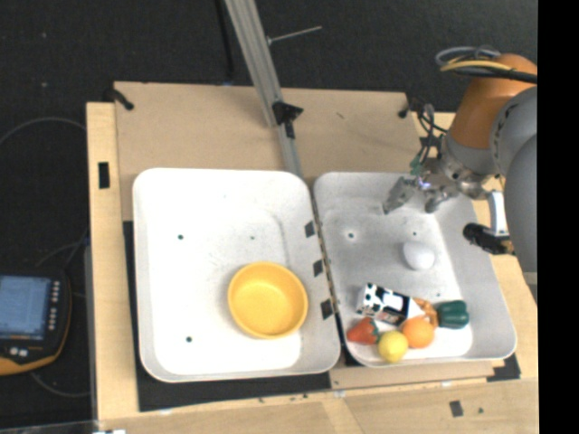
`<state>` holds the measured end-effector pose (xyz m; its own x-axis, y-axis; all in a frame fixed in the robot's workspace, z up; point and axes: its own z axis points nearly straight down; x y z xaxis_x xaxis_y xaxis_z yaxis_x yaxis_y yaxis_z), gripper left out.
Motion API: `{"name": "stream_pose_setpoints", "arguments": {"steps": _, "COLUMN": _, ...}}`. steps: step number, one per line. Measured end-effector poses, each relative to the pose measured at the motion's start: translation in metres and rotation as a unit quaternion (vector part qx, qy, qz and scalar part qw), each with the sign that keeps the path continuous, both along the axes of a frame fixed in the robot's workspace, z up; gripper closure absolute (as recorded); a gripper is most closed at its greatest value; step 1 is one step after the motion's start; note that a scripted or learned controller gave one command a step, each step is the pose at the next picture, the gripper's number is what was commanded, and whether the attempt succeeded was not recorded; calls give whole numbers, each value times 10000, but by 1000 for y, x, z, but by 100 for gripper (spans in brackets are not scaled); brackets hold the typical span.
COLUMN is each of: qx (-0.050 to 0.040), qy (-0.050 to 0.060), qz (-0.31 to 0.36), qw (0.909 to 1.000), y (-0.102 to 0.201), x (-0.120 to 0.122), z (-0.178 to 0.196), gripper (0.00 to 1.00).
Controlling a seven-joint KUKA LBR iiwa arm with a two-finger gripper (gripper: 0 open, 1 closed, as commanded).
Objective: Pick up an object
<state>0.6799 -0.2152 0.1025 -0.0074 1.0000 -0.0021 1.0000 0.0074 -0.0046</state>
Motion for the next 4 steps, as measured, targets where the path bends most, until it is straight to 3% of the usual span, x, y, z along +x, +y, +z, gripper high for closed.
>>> {"name": "stream_pose_setpoints", "arguments": {"steps": 1, "qx": -33, "qy": -42, "qz": 25, "qw": 10000, "y": -2, "x": 2, "z": 16, "gripper": 100}}
{"name": "stream_pose_setpoints", "arguments": {"steps": 4, "qx": 0, "qy": -63, "qz": 2, "qw": 10000, "y": -3, "x": 8, "z": 160, "gripper": 100}}
